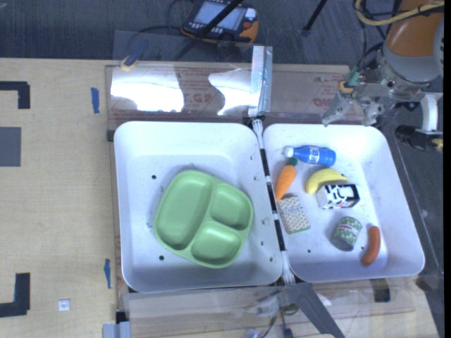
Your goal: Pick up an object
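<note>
The right bin [394, 189] holds a blue bottle [312, 155], a yellow banana [325, 179], an orange carrot [285, 182], a black-and-white cow-patterned block [338, 196], a speckled packet [294, 215], a green can [346, 232] and a reddish sausage [371, 246]. My gripper [351, 111] hangs above the bin's far edge, beyond the bottle, with two fingers spread apart and nothing between them. The arm's orange band [416, 34] shows at the top right.
The left bin [134, 153] holds a green divided plate [204, 218]. A metal divider [261, 83] stands behind the bins, with a handheld controller [218, 21] on the floor beyond. Wooden bench surface [49, 189] lies to the left.
</note>
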`<state>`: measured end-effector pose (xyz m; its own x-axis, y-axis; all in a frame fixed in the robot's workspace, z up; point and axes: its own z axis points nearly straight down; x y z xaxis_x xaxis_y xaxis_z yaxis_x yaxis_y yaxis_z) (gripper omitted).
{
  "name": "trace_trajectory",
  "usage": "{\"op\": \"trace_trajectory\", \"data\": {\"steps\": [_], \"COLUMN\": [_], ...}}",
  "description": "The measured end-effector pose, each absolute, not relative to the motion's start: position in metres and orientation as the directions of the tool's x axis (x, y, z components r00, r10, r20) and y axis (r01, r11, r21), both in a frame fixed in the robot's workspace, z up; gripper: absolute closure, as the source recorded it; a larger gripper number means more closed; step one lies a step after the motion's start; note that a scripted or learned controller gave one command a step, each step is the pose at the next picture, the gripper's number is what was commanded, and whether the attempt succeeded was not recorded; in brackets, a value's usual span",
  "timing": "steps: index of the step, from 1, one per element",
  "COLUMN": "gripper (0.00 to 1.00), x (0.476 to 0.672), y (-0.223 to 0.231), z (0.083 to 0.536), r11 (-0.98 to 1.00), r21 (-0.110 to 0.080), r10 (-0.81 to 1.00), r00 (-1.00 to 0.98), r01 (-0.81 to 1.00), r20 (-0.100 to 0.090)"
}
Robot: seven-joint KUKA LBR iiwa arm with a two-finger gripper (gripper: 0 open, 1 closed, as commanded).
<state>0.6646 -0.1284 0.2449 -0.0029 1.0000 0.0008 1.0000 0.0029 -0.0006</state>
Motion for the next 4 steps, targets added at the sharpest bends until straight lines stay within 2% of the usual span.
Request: {"op": "trace_trajectory", "data": {"steps": [1,2,3,4], "gripper": [0.00,0.00,0.00,0.00], "x": [0.667,0.644,0.624,0.667], "y": [-0.094,-0.117,-0.091,-0.010], "z": [0.192,0.099,0.109,0.185], "r11": [-0.289,-0.460,-0.376,-0.169], "r21": [-0.004,0.002,-0.004,0.002], "r10": [0.957,0.888,0.927,0.986], "r00": [0.289,0.460,0.376,0.169], "r01": [0.957,0.888,0.927,0.986], "r20": [0.000,0.001,0.001,0.001]}}
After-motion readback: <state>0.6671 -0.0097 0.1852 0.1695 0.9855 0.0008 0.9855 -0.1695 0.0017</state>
